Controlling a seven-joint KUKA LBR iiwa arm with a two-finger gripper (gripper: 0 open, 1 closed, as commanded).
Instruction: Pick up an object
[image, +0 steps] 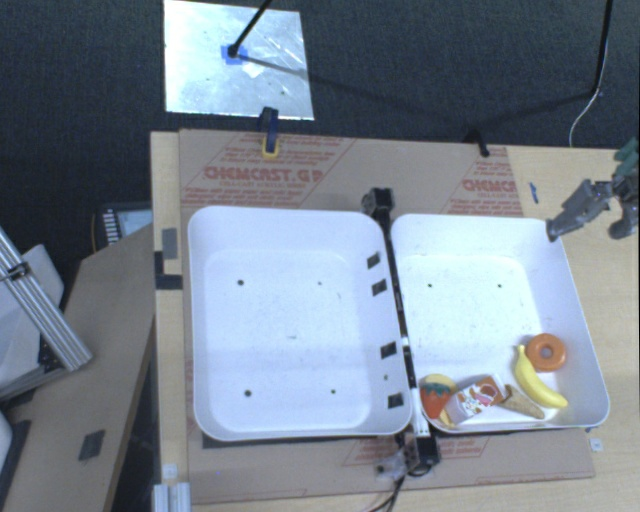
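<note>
Grey pincer (566, 222) at right bin (560, 270) far rim, holding nothing; finger spread unclear.

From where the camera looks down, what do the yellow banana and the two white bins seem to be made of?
The curved yellow banana looks like moulded plastic, probably a toy: evenly coloured, faintly glossy. The two shallow white bins, left and right, look like smooth moulded plastic with rounded corners and a dull sheen, though the view cannot settle it.

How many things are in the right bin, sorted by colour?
Yellow: 1, the banana
Orange: 2, the ring and the round fruit
White and red: 1, the packet
Tan: 1, the cone
Total: 5, all in the right bin.
</note>
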